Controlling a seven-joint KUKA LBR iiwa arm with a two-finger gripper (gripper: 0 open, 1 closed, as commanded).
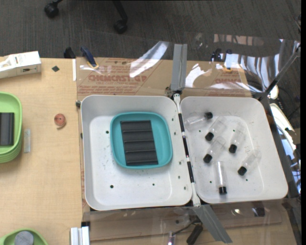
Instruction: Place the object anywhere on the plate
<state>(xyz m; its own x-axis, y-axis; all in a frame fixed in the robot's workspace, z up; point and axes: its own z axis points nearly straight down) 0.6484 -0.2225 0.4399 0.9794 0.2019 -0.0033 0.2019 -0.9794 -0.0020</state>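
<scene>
Two shallow white bins sit side by side on the counter, the left bin and the right bin, their inner rims touching along a dark hinge-like seam. In the left bin a teal plate with rounded corners lies flat, a little above the bin's middle, and a dark ribbed block rests on it, covering most of its centre. The task's things are all in the right bin: six small clear vials with black caps, scattered loosely and lying on their sides, well apart from the plate. One vial lies near the bin's lower edge with its cap pointing down, another sits just to its right, a third lies near the middle, and the rest spread toward the upper left; their glass is hard to make out against the white floor. As for the claw, I cannot tell whether it is apart or together. Under and behind the bins lies a cardboard sheet with red printing, and crumpled clear plastic catches the light at the upper right. On the bare wood to the left are a stack of green plates holding something dark, a small reddish round piece and a white box. Chair casters stand on the grey carpet beyond.
</scene>
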